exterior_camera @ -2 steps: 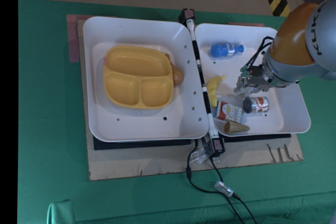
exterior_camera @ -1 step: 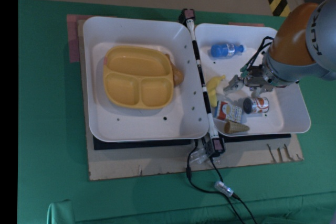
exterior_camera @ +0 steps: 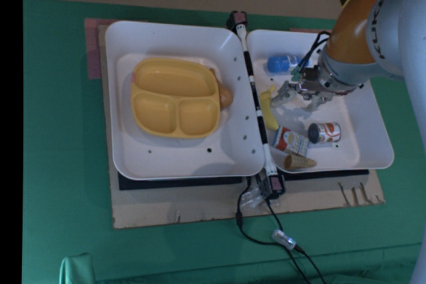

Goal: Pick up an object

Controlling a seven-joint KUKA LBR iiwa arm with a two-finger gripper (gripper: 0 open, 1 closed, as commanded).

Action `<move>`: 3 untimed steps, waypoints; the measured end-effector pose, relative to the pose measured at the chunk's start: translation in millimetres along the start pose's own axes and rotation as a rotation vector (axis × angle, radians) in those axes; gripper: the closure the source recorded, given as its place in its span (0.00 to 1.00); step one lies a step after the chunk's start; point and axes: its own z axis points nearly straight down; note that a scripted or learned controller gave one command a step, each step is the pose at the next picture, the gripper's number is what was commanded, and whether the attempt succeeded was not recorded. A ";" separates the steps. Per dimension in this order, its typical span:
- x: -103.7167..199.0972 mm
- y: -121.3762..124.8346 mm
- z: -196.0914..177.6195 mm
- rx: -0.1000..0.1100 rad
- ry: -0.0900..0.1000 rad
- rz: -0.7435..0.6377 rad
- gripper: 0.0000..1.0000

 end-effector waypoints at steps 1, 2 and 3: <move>-20.3 56.4 1.8 0.002 0.001 -0.002 0.00; -19.2 104.1 3.5 0.029 0.004 -0.006 0.00; -22.4 110.1 3.6 0.052 0.008 -0.011 0.00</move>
